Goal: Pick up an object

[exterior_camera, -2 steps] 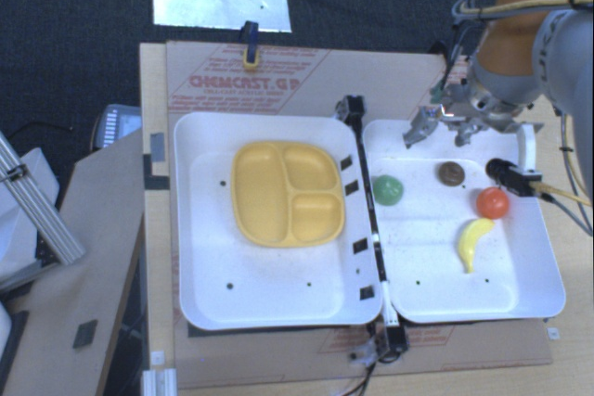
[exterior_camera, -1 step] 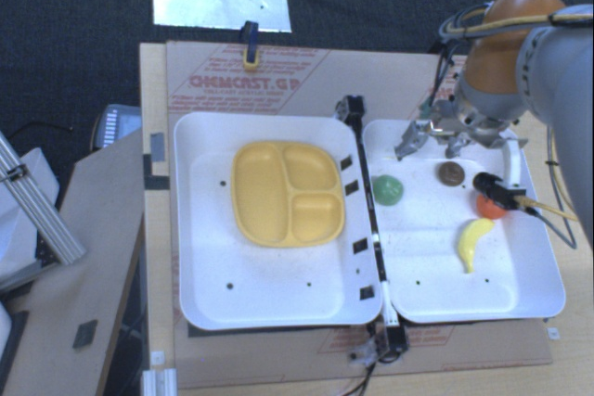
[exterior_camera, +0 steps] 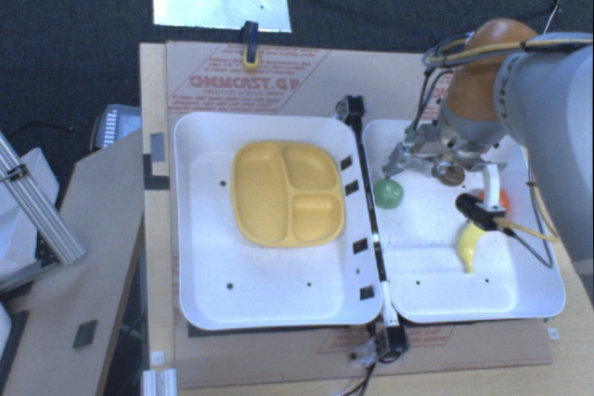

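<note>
Two white bins side by side on the bench. Left bin (exterior_camera: 200,292) holding a yellow divided plate (exterior_camera: 286,193), roughly central, nothing else on it. Right bin (exterior_camera: 483,297) carrying the pickable items: green ball (exterior_camera: 388,193) close to the bin's left wall, about mid-length; yellow banana-shaped toy (exterior_camera: 470,246) toward the right side, below centre; something orange (exterior_camera: 502,198) near the right edge, mostly hidden behind a white and black part of the tool. Arm (exterior_camera: 543,107) in from the right, wrist over the right bin's upper half, gripper (exterior_camera: 401,160) low near the upper-left area of that bin, just above and right of the green ball. Cannot tell the gripper's opening from here: metal parts and cables blur together at this angle. Nothing visibly held. Judged step: approach or descent toward a grasp, not yet a lift; green ball looks the likeliest target given proximity, though not certain. Next move likely needs a short shift toward the bin's left wall and down to straddle the ball, then a close. Risks: round ball rolling off on contact, and left wall crowding the gripper on that side. Banana a fallback, lying flat, well apart from the ball.
</note>
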{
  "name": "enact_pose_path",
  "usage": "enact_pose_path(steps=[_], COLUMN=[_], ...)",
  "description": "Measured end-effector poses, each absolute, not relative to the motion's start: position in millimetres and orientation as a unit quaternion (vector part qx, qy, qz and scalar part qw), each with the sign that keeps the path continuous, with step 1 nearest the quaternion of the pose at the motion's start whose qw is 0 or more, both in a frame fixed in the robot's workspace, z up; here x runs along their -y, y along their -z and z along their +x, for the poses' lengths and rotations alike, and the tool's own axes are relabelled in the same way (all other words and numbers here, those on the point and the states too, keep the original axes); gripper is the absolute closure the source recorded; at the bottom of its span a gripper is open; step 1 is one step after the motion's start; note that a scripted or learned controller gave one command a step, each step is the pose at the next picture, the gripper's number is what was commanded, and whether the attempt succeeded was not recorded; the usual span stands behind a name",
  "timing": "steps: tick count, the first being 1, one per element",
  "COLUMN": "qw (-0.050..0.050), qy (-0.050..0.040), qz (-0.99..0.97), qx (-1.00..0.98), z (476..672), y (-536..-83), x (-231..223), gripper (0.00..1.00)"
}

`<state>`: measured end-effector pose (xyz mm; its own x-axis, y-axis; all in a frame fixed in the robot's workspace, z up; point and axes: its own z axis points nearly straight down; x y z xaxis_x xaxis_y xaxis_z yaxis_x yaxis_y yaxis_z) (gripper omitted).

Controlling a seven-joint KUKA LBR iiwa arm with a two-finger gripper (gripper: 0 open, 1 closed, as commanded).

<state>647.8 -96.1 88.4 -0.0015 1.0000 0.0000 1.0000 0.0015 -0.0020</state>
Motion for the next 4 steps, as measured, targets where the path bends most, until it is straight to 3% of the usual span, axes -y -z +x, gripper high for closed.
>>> enact_pose_path(steps=[1, 2, 4], qw=[-0.001, -0.002, -0.003], qy=[0.0005, 0.0015, 0.0026], qz=[-0.707, -0.707, -0.705], qx=[0.707, 0.707, 0.709], z=[648.7, 649.7, 649.2], y=[-85, -97, -224], x=[96, 96, 91], gripper=[0.0, 1.0, 1.0])
